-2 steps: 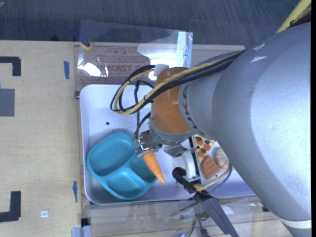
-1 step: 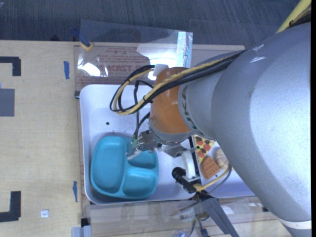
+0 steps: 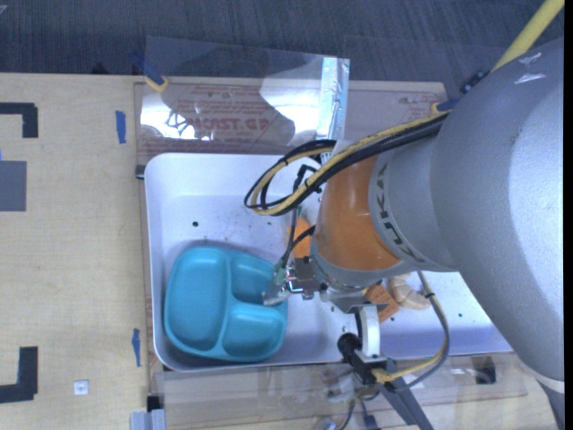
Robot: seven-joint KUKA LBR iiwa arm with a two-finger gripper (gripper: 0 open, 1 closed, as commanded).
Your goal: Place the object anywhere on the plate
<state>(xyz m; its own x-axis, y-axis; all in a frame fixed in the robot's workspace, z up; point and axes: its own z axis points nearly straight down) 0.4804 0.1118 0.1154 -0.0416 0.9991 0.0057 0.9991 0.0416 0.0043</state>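
Note:
A blue plate (image 3: 219, 305) with three compartments lies in the front left of the white bin (image 3: 192, 195). The arm's orange band (image 3: 354, 231) and grey wrist hang over the bin's middle and hide much of it. The gripper (image 3: 279, 287) pokes out from under the wrist at the plate's right rim, over the edge of the right compartments. I cannot make out anything held in it. An orange object (image 3: 301, 232) peeks out beside the wrist, behind the cables. A tan and orange object (image 3: 407, 295) lies on the bin floor to the right of the wrist.
Black and yellow cables (image 3: 286, 182) loop off the arm above the bin's centre. A clear plastic sheet (image 3: 242, 101) stands behind the bin's back wall. The wooden bench (image 3: 63, 240) spreads to the left. The arm's big grey body (image 3: 510, 195) covers the right side.

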